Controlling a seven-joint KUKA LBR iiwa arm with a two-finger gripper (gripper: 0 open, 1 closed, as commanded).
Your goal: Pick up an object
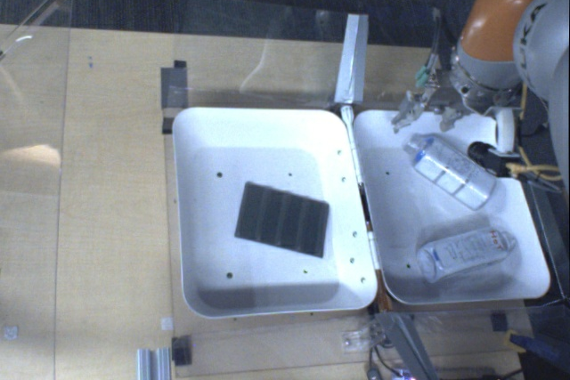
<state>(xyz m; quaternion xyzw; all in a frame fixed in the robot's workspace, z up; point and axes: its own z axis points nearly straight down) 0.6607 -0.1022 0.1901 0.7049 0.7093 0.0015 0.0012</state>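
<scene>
We count two clear plastic bottles in the right bin, an upper bottle and a lower bottle, both lying on their sides with pale labels whose blue print is too small for us to read, and one flat dark ribbed rectangular pad in the left bin. Both bins are smooth white trays with rounded corners on the wooden worktop. The end effector hovers over the right bin's far edge, near the upper bottle's cap, its thin fingers spread and nothing between them.
</scene>
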